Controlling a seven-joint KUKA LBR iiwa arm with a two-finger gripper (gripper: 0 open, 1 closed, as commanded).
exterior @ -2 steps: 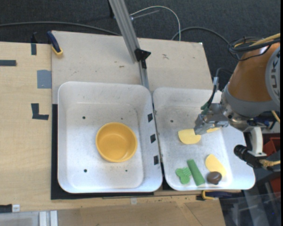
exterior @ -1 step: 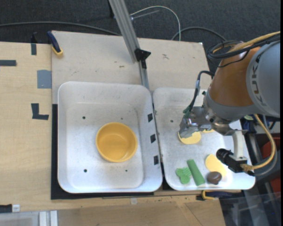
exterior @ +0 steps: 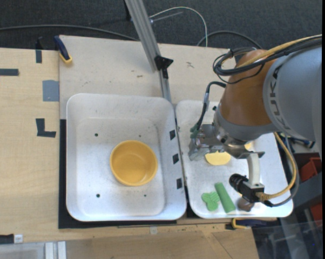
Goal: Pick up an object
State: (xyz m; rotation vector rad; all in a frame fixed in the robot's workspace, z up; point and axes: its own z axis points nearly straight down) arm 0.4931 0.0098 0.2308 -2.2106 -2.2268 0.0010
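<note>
Arm [exterior: 259, 99] bent low over the right bin [exterior: 197, 198], end effector [exterior: 197, 144] near its left wall; can't tell its state. Yellow piece [exterior: 217, 158] beside it, green toy [exterior: 218, 197] near front edge. Yellow bowl [exterior: 133, 162] mid left bin [exterior: 81, 112].

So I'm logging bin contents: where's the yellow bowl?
The yellow bowl sits upright near the middle of the left bin, across the divide from the arm.

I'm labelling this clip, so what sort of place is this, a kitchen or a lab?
Most likely a robotics lab or test bench: a grey and orange robot arm reaches over two white bins on a plywood bench, with loose cables and tape marks.
</note>
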